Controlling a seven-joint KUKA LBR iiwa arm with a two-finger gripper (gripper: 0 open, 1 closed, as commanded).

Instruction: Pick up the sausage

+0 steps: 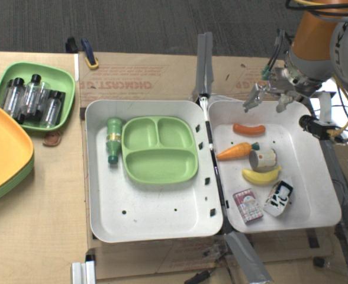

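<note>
1. Closest to the camera in the right bin (316,209) are a small pink card pack (247,205) and a black-and-white carton (279,197), lying side by side at about 6 o'clock in that bin.
2. Progress check: nothing's been picked yet, by my read. The sausage (248,129) lies flat on the bin floor at roughly 12 o'clock, with nothing touching it.
3. The gripper (267,97) hangs above the far rim of that bin, at 1 o'clock from the sausage and near it. Its two fingers are spread apart with nothing between them.
4. What's left is basically the whole job: drop down over the sausage, close, lift (the carrot sits just beside it, so there isn't much slack on that side).
5. Rest of the right bin: an orange carrot (235,151) just at 7 o'clock from the sausage, a grey can (264,157) on its side touching the carrot's leafy end, and a banana (260,175) right below the can.
6. The left bin (144,218) holds a green divided plate (159,149) in its upper middle and a green bottle (113,139) lying at the plate's 9 o'clock.
7. Off on the bench at 9 o'clock, a green tray (8,76) carries some small dark-capped bottles (34,101).
</note>
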